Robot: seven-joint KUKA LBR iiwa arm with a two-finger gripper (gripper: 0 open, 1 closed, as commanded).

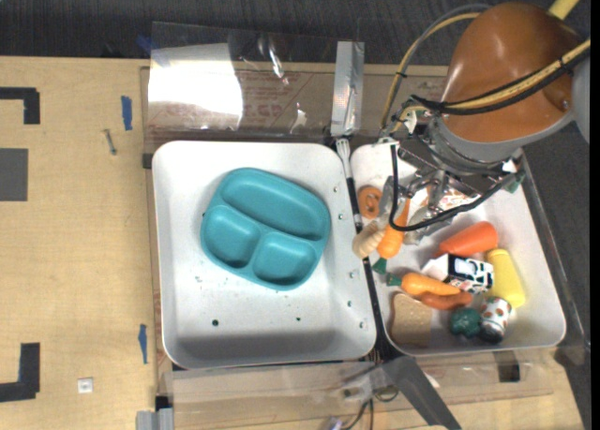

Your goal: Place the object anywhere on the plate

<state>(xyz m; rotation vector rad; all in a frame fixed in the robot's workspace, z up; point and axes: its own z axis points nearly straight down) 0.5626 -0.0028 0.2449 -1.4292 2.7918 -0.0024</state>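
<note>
Orange dome-shaped arm [511, 67] section, grey ring beneath, with yellow and black cables looped around.

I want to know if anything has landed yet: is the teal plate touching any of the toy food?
Apart. The camera view shows the teal plate alone in the left bin, the toy food in the right bin.

Two white bins [178, 325] sit side by side. One teal plate [265, 226] lies in the left bin; roughly eight small toy foods [450, 274] crowd the right bin.
</note>
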